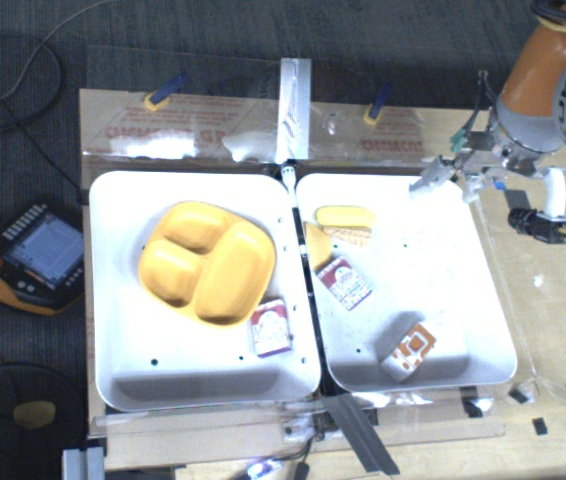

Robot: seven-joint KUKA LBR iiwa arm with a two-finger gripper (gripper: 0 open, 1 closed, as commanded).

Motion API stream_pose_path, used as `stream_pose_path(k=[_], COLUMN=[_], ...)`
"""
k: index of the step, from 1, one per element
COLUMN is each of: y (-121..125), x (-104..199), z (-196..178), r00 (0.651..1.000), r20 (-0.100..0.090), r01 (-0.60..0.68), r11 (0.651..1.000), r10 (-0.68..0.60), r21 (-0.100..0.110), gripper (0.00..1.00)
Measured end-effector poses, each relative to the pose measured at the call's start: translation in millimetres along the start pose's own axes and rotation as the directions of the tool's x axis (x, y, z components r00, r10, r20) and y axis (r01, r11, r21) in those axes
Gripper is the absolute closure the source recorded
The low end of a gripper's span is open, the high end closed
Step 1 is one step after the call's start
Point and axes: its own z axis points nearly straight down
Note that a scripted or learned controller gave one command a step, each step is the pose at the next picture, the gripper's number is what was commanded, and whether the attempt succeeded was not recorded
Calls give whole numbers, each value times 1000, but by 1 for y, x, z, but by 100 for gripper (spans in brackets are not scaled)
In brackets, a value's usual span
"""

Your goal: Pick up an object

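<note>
The arm hangs at two o'clock over the right bin, its gripper carrying nothing; whether it is spread I cannot tell. Picking hasn't begun. Next it must choose, perhaps the orange-patterned box at five o'clock, lying near the bin's front wall, with open floor around it.

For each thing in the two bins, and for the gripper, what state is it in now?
Yellow tray: lying in the left bin, upside down as far as I can tell.
Red-and-white packet: flat in the left bin, beside the tray.
Second red-and-white packet: flat in the right bin.
Yellow block: lying near the right bin's far wall.
Orange-and-white box: lying tilted, near the right bin's front.
Gripper: above the right bin's far corner, holding nothing.
</note>
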Motion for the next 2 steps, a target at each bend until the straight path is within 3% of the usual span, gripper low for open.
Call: stream_pose_path(k=[1, 2], y=[10, 11], x=[47, 103], z=[84, 108], r00=[972, 940], r20=[2, 8], r01=[234, 342], r11=[972, 940], r10=[-234, -342], r21=[4, 4], gripper=[0, 0])
